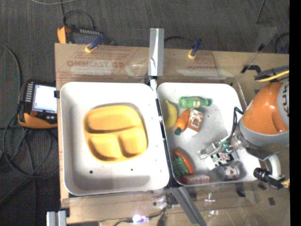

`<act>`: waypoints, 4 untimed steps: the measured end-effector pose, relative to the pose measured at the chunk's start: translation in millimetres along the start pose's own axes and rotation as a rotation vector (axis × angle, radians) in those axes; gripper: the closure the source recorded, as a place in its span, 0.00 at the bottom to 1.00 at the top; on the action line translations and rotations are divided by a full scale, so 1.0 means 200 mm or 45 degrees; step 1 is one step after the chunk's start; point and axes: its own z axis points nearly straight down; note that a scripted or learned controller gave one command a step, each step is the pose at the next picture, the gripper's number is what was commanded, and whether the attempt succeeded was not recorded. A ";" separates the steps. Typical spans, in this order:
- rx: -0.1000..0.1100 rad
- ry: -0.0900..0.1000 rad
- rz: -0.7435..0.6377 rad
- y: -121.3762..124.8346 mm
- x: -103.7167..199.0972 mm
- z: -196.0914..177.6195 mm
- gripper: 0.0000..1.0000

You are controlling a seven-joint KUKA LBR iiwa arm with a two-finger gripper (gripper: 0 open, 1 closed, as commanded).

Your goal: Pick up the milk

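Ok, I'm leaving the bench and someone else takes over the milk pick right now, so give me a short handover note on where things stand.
Gripper: low in the right bin, near its right side; whether its fingers are open or shut can't be made out, and nothing visibly sits between them.
Milk: small carton lying in the right bin's upper middle, beside the carrot and below the green bottle, apart from the gripper.
Left bin: holds the yellow tray.
Done: nothing yet; milk not lifted.
Left: move over the milk, grasp, lift.
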 end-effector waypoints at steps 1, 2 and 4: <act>0.014 0.006 -0.192 0.71 -0.08 -0.08 0.00; 0.004 -0.008 -0.264 0.73 -0.02 -0.01 0.00; 0.079 0.019 -0.339 0.87 0.00 0.00 0.00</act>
